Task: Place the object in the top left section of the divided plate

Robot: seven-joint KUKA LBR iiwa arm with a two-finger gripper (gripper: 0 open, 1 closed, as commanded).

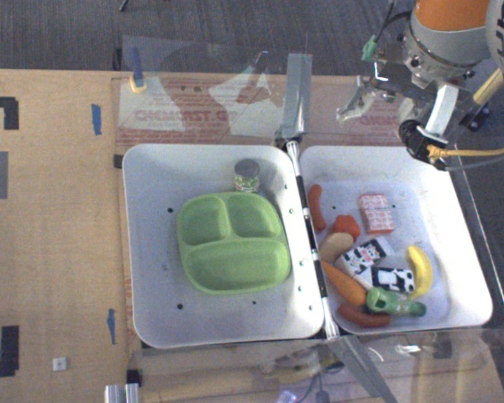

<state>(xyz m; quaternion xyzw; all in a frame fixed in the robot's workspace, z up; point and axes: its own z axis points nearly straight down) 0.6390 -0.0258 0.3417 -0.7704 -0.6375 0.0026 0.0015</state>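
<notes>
Toy foods [365, 267] are heaped in the right bin [479, 309], among them a yellow banana [420, 267] and an orange carrot [346, 282]; which is meant cannot be told. They are judged light, stiff and smooth, best taken across the narrow middle. The green divided plate [232, 243] is seen in the left bin [147, 250]. The gripper [386, 99] hangs above the right bin's far edge; whether it is apart or together cannot be told.

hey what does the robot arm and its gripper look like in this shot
The arm has a broad orange band above a grey, rounded wrist section with metal fittings. Black and yellow cables loop around its right side. A small green part sits at its left. The gripper fingers are pale, light metal.
</notes>
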